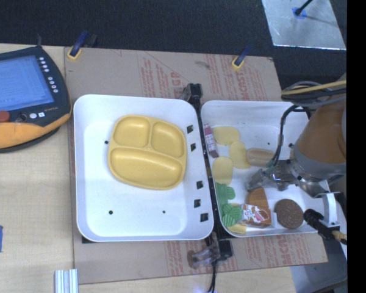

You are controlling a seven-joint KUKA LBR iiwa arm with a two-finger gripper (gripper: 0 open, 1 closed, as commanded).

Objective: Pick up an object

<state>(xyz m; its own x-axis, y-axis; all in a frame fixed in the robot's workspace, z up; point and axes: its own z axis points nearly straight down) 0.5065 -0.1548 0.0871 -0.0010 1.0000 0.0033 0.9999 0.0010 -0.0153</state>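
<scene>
The right bin [256,107] holds several small items. Among them are pale yellow pieces [226,133], a tan roll [260,157], green leafy pieces [227,195], an orange packet with a red-and-white label [257,210] and a brown round disc [288,213]. My gripper [264,177] hangs low in this bin, just below the tan roll and above the orange packet. The grey wrist with its orange band [320,136] rises to the right. I see nothing clearly held.
The left bin [91,206] carries a yellow divided plate [148,151]. A thin pink bar [209,140] lies by the right bin's left wall. A teach pendant [21,93] rests on the bench at far left. Clamps sit along the divider between the bins.
</scene>
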